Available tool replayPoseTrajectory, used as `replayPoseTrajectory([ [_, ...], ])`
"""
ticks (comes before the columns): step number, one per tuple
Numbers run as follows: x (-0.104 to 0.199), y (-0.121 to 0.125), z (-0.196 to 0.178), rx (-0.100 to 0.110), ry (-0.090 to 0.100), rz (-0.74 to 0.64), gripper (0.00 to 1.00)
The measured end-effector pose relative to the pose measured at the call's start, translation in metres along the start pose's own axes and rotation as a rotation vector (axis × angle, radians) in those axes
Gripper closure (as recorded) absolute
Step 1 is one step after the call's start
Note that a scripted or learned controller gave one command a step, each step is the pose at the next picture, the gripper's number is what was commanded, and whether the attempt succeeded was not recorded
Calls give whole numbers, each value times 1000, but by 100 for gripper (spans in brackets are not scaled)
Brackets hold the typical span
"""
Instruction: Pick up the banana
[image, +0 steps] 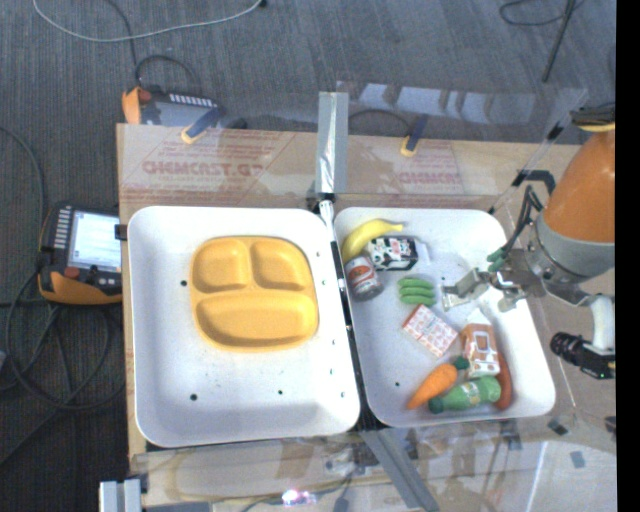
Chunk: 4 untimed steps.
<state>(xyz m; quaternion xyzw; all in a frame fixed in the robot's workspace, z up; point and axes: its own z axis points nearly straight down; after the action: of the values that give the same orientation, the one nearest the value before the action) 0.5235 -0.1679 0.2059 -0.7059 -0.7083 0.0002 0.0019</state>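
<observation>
One banana (366, 236), one carrot (433, 385)

I read faint red mirrored lettering, roughly "CHEMCAST", on the clear sheet (205, 167) behind the left bin | the same red print, less clear, on the sheet's right part (430, 178) | carton (395, 252), can (363, 279), packets (430, 331): print too small for me to read | pendant screen (95, 240): unreadable
</observation>
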Motion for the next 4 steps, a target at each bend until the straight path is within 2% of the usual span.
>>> replayPoseTrajectory([
  [1, 46, 91, 3, -1, -2, -64, 0],
  [2, 68, 144, 77, 0, -6, -115, 0],
  [3, 47, 134, 113, -18, -7, -102, 0],
  [4, 58, 132, 114, -10, -17, -11, 0],
])
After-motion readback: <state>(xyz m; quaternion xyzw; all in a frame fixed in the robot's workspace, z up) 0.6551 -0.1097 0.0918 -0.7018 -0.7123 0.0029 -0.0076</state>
